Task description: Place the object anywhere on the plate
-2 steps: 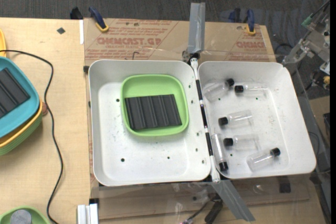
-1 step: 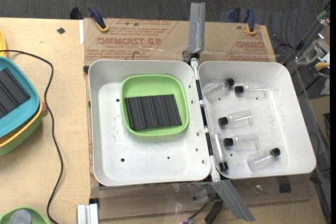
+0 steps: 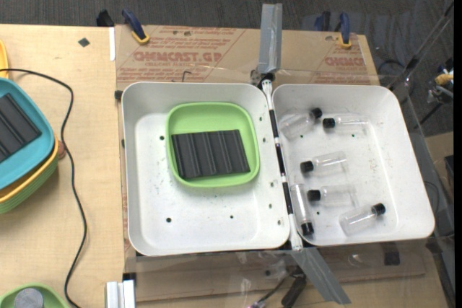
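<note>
You have the green plate sitting in the left bin, towards its far side, with a dark ribbed mat lying flat across its middle; the mat's ribs run from the near side to the far side

The things to be moved are the clear vials with black caps, all loose in the right bin and all lying on their sides; none touches the plate; the far pair lie with caps close together, one body trailing left and nearer you, the other pointing right; the middle vial lies across the bin, cap to the left; the one below it lies the same way; the near-right vial is slanted, cap up and to the right; the last vial lies against the bin's left wall, long axis along that wall, cap at the near end

You cannot tell from this view whether the gripper is apart or together
</note>
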`<action>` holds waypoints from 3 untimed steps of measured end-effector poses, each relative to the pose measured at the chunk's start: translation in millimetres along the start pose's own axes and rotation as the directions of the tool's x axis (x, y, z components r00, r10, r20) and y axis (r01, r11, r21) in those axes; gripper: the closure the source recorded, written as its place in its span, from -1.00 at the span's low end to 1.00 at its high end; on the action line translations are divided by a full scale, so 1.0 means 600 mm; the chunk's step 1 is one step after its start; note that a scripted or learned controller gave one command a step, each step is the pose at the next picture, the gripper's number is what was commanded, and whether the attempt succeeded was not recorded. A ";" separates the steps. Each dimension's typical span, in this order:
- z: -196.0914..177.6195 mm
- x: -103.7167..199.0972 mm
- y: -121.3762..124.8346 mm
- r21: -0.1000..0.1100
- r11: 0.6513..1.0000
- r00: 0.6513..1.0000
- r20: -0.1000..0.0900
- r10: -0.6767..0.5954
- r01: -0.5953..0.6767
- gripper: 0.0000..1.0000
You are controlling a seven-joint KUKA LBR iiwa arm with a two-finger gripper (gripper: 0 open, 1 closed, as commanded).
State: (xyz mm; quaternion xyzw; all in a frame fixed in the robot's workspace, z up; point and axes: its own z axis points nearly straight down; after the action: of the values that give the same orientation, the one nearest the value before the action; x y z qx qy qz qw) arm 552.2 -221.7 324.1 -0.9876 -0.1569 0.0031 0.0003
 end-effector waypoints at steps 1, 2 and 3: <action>-0.141 0.004 0.002 0.000 0.994 0.994 -0.001 0.110 -0.110 -1.00; 0.008 0.017 0.006 0.001 0.994 0.994 0.000 0.114 -0.114 -1.00; 0.069 0.000 0.001 0.001 0.993 0.993 0.000 0.116 -0.116 -1.00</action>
State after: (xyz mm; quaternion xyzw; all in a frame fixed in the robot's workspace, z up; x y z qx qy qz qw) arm 551.9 -222.1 282.5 -0.9951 -0.0992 0.0032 0.0008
